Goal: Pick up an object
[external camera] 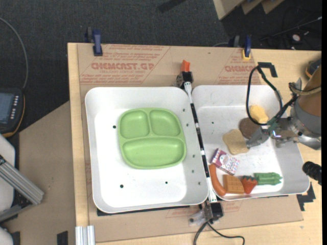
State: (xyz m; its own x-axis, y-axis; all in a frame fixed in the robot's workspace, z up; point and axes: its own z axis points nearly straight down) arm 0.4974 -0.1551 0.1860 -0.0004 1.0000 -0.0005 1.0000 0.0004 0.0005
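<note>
In the right bin (pixel 232 98) the gripper (pixel 258 137) hangs low over a cluster of small toy foods. Whether its jaws are apart or together cannot be told, and nothing is seen between them. Just beside it lies a flat tan piece (pixel 235 142) with a rounded, bread-like outline, touching a dull brown disc (pixel 249 128) that is partly hidden by the tool. Above the disc sits a smooth yellow lump (pixel 258 113). Toward the bin's near edge lie a small pink and white packet (pixel 225 162), a curved orange sausage shape (pixel 216 180), a square waffle-patterned cracker (pixel 233 184), and a red-tipped green piece (pixel 262 179) with a ridged surface. A black cable (pixel 250 88) loops over the bin toward the arm. The left bin (pixel 102 116), glossy white plastic with rounded corners, holds a pale green divided plate (pixel 152 138) with three compartments. Both bins rest on a brown board (pixel 127 60) printed with red lettering.
</note>
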